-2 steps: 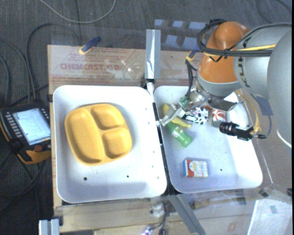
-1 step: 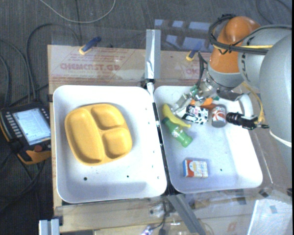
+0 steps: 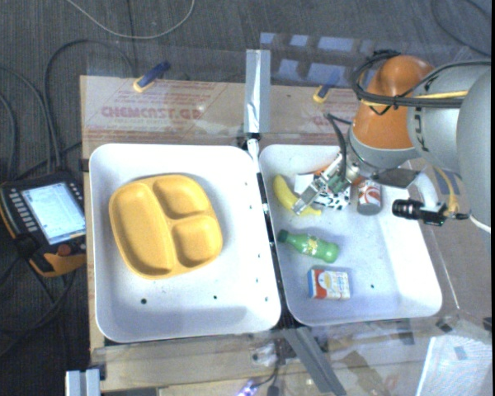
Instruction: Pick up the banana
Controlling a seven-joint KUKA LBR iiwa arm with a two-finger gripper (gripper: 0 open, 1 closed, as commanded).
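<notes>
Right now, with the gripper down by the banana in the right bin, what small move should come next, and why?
Probably close the gripper and lift a little. It sits at the banana, on its right end, so a grasp looks possible. The green bottle lies apart, just below, so a straight lift should miss it.

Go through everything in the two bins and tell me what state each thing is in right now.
banana: lying flat in the right bin, the gripper at its right end
green bottle: lying on its side, cap to the left
small carton: lying flat near the right bin's front
can: beside the gripper, too unclear to say whether upright
yellow divided tray: flat in the left bin
</notes>
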